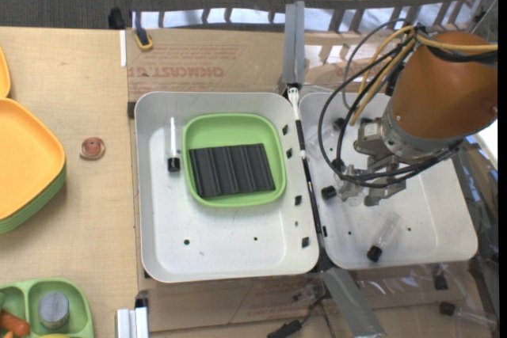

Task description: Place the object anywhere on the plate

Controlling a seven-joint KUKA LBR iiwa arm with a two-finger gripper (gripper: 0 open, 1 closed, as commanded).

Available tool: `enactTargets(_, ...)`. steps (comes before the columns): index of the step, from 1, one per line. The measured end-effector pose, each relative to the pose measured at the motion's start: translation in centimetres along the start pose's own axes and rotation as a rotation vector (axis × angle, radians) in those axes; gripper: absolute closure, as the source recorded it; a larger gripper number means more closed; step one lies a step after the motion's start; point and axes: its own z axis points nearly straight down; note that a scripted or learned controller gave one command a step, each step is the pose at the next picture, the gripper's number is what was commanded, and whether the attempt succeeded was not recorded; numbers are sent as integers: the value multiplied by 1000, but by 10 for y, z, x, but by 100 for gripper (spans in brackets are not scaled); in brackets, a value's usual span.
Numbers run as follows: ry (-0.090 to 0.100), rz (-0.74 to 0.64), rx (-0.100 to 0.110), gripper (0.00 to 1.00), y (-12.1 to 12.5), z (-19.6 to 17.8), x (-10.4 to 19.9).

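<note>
the gripper point(372, 190) hung low over the right bin point(444, 249), under the orange band point(444, 83); i couldn't tell whether it was open, closed or holding anything. a clear tube point(382, 240) with a dark cap lay on that bin's floor just below it, long axis slanting. the green plate point(198, 131), with a dark ridged slab point(231, 169) on it, sat well off to its left in the left bin point(158, 249). a white pen point(173, 145) lay beside the plate.
</note>
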Motion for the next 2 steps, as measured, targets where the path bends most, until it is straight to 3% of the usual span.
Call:
enactTargets(1, 0, -66, -1, 100, -3, 0, -17)
enactTargets(2, 0, -66, -1, 0, -3, 0, -17)
